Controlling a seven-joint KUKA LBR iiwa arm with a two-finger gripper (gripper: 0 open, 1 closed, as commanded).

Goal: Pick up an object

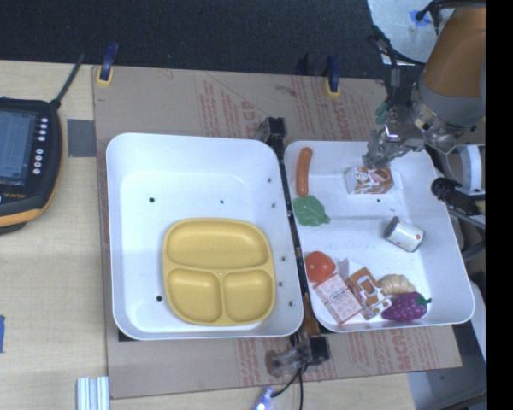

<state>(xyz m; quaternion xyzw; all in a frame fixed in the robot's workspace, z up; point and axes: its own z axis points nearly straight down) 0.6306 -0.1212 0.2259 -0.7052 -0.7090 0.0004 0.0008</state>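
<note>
Nearest the lens, at the bottom edge, a cable clamp [301, 355] grips the cardboard sheet [197, 101] under both bins. Up at the far right the tool [381, 154] hangs low over the back of the right bin [449, 229], and whether it is spread or pressed together I cannot tell, since the wrist and its fittings crowd the tips. Just below the tool lies a small printed packet [370, 180], orange and white, flat on the bin floor; it looks like the target, touching or nearly touching the tool, though nothing shows it pinched. Judged by looks, the packet is light, thin and somewhat floppy, likely slick on its face, so a hold across its short edges or a raised corner would serve better than pressing on the flat. Further out from the tool, a sausage [303, 170] lies off to its side along the bin wall, with a green leafy piece [310, 211] beyond it. A small grey and white cylinder [403, 234] sits on the near side of the tool. Well apart, at the bin's near end, cluster a tomato [320, 266], two more packets [349, 295] and purple grapes [406, 307]. Farthest off, the left bin [137, 178] holds a yellow divided tray [219, 270].
</note>
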